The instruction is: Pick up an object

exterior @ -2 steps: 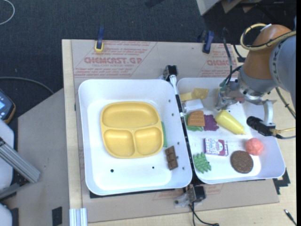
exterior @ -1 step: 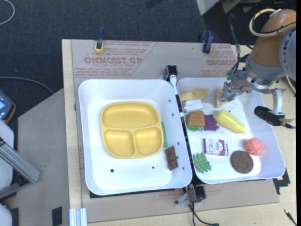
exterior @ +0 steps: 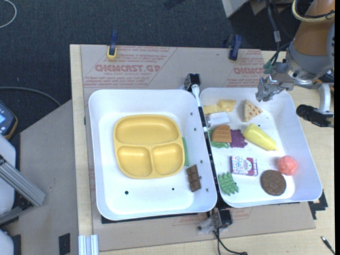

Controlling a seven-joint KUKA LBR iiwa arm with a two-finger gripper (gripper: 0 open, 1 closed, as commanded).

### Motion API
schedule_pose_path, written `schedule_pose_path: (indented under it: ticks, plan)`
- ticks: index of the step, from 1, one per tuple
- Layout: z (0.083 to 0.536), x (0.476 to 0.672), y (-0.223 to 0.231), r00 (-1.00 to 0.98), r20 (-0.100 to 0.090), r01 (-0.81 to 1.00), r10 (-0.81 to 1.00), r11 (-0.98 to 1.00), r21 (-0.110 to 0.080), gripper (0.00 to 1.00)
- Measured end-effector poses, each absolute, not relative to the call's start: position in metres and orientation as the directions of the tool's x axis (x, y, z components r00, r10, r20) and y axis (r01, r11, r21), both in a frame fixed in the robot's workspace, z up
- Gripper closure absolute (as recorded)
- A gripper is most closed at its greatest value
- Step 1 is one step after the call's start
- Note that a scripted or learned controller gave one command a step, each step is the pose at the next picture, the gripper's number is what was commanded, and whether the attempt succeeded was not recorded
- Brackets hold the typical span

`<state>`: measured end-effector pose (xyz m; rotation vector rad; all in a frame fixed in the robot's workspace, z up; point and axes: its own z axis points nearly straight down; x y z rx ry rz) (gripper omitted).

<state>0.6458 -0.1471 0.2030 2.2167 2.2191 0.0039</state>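
1. Hovering at the far edge of the right bin (exterior: 305, 158), my pincer (exterior: 264, 93) hangs over the rim near the back corner; whether it is spread or pressed together I cannot tell from this angle, and nothing shows pinched in it.
2. Nearest to it lies the pizza slice (exterior: 252, 111), just below the pincer on the bin floor, apart from it; bare white floor lies to the slice's right, towards the bin's right wall.
3. Counted outward in that bin: one yellow cheese wedge (exterior: 226, 105); one yellow corn-like piece (exterior: 260, 137); one burger (exterior: 221, 135) touching one purple grape cluster (exterior: 237, 139); one purple carton (exterior: 244, 166), its label too small to read; one green leafy piece (exterior: 228, 184); one brown round cookie (exterior: 273, 183); one pink lump (exterior: 287, 165).
4. Most pieces crowd the bin's left half, close to the dividing wall.
5. Beyond, the left bin (exterior: 101, 142) holds one yellow three-compartment tray (exterior: 149, 145) and one brown chocolate bar (exterior: 193, 177) near its right wall; open floor lies along its near edge.
6. Under both bins, the cardboard sheet (exterior: 133, 62) reads "CHEMCAST GP" in red; two clamps (exterior: 112, 45) grip its far edge.
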Motion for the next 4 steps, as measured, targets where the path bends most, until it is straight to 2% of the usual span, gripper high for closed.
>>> schedule_pose_path:
  ticks: [1,2,3,4]
  plan:
    - [0.227,0.647,-0.147,-0.001,-0.002,1.000,1.000,0.001,0.006,1.00]
    - [0.234,0.623,-0.094,-0.002,0.001,1.000,1.000,0.002,-0.003,1.00]
    - [0.238,0.603,-0.046,-0.002,0.001,1.000,1.000,0.002,-0.004,1.00]
    - [0.220,0.585,-0.025,-0.002,0.001,1.000,1.000,0.002,-0.005,1.00]
